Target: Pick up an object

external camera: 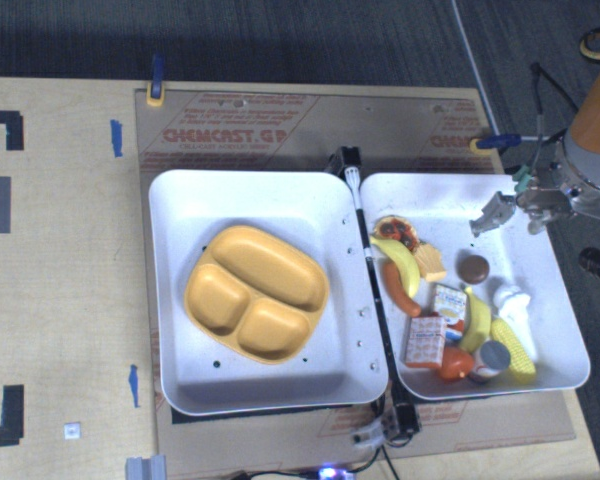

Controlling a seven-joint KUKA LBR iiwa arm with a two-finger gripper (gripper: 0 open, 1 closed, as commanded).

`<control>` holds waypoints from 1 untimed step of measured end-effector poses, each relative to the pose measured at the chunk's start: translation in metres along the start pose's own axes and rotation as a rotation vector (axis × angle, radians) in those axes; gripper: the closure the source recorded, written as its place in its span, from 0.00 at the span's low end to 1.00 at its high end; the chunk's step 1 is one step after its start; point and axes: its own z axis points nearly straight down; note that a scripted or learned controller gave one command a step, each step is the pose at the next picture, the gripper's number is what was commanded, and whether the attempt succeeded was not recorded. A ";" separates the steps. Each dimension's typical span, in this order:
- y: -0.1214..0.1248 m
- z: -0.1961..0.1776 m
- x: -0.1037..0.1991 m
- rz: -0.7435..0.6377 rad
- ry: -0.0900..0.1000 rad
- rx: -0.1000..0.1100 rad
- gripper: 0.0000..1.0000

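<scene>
2 bins | pincer [512,215] apart, holding nothing, over rt bin [570,363] | yellow tray [255,291] in lft bin [170,268]

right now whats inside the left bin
The left bin holds one thing: a yellow tray with three compartments, lying near its middle. White floor with a few small holes shows around it. Whatever is beneath the tray is covered.

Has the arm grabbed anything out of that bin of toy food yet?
Not yet. The gripper is above the right bin's far side, nothing between its open fingers. The banana, the brown round piece and the corn lie in the bin. Reaching down, closing and lifting remain.
</scene>
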 end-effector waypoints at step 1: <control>-0.073 0.109 -0.036 -0.004 0.006 -0.003 0.00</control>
